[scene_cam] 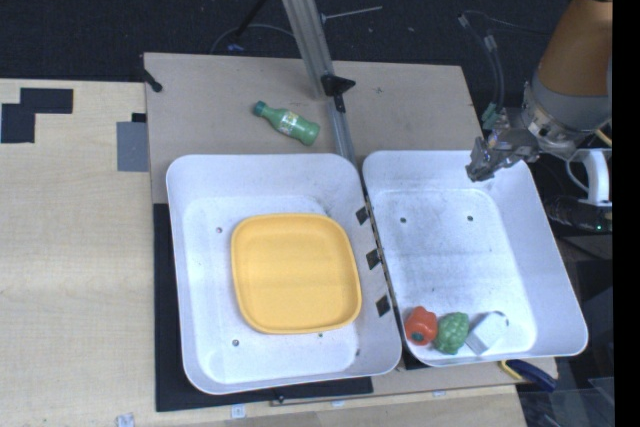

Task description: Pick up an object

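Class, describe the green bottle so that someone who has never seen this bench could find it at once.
Start at the left bin, the one holding the yellow plate. Look just beyond its far rim, onto the bare tan board. There the green bottle lies on its side, left of the slanted metal rail; it is outside the bins, unlike the other small items.

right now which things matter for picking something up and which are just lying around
For the job: gripper, red pepper, green vegetable, white block, yellow plate.

Lying about: green bottle outside the bins, metal rail.
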Robot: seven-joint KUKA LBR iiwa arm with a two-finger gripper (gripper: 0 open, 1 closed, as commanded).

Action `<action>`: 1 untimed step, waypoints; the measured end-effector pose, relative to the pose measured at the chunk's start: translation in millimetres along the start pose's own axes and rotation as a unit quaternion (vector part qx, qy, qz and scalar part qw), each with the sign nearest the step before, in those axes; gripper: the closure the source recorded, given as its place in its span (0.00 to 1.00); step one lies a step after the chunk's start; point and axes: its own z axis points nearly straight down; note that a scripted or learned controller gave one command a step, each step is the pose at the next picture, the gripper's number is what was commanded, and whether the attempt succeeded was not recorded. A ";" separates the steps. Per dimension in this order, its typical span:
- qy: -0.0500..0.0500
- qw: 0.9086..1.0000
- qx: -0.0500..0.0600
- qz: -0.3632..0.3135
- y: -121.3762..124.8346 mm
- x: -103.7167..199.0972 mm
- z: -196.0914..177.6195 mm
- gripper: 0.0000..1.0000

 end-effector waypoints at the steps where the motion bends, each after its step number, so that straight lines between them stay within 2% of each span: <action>1: 0.000 1.000 0.002 -0.002 -21.1 48.9 -4.4 1.00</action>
